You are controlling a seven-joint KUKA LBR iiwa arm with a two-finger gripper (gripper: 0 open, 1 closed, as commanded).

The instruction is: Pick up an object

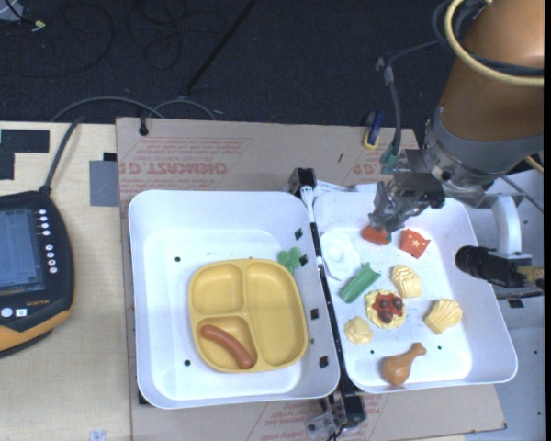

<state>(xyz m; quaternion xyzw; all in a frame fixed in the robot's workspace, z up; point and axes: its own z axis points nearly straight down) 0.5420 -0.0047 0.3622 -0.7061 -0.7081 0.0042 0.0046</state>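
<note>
The cardboard (257, 150) under both bins carries mirrored, upside-down print too garbled to read. In the right bin (496, 352) the gripper (386, 220) stands over an orange-red piece (376, 235), touching or just above it and hiding its top; whether it has hold of the piece cannot be told. Just right of that piece lies a red carton (414, 243), while the sausage (226, 345) rests in the yellow tray (246, 312) in the left bin (165, 228).

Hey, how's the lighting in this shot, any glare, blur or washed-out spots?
Camera view: even overhead light, soft shadows; the white bins run bright, and a white item by the divider nearly blends in; the arm shows a mild sheen; the background above the bench is dark; the gripper looks slightly soft.
</note>
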